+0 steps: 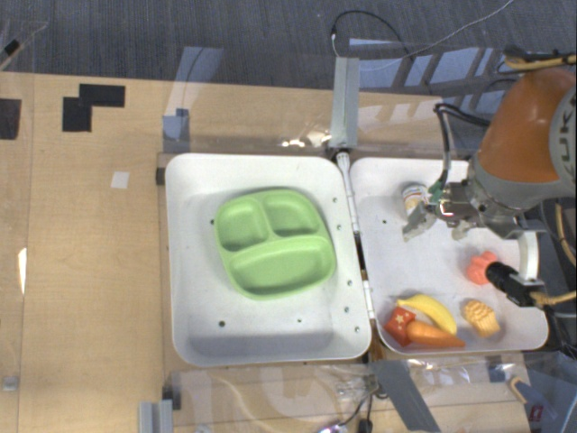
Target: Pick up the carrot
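The carrot (435, 336) is an orange, tapered piece lying flat at the near edge of the right bin (388, 183), just below a banana (431, 311). My gripper (437, 224) hangs over the middle of the right bin, well behind the carrot and apart from it. Its two fingers (414, 225) are spread open with nothing between them. The grey arm with its orange band (527, 124) reaches in from the right.
A red strawberry-like piece (398, 319) touches the carrot's left end. A tan pastry-like piece (480, 317) lies right of the banana, and an orange-red piece (482, 267) beside a black part of the arm. A green divided plate (275, 242) sits in the left bin (194, 269).
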`<control>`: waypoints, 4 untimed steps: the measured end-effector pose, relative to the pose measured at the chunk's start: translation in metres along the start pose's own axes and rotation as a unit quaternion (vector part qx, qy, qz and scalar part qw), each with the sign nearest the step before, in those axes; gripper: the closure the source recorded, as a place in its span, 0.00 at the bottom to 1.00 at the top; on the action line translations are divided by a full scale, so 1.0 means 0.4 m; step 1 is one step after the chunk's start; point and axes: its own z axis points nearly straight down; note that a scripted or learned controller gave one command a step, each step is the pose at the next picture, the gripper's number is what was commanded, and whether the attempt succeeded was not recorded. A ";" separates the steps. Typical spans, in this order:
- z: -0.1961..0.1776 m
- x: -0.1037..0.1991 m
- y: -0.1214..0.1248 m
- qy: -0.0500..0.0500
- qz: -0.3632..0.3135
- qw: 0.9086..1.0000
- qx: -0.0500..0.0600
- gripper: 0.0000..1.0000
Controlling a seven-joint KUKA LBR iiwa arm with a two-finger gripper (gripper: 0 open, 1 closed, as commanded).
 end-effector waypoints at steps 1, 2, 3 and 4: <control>-0.150 -0.114 -0.118 0.000 0.356 0.934 -0.001 0.00; -0.176 -0.111 -0.114 0.000 0.352 0.936 -0.002 1.00; 0.042 0.189 0.022 0.000 0.283 0.959 0.001 1.00; -0.048 -0.010 -0.077 0.000 0.269 0.963 0.000 1.00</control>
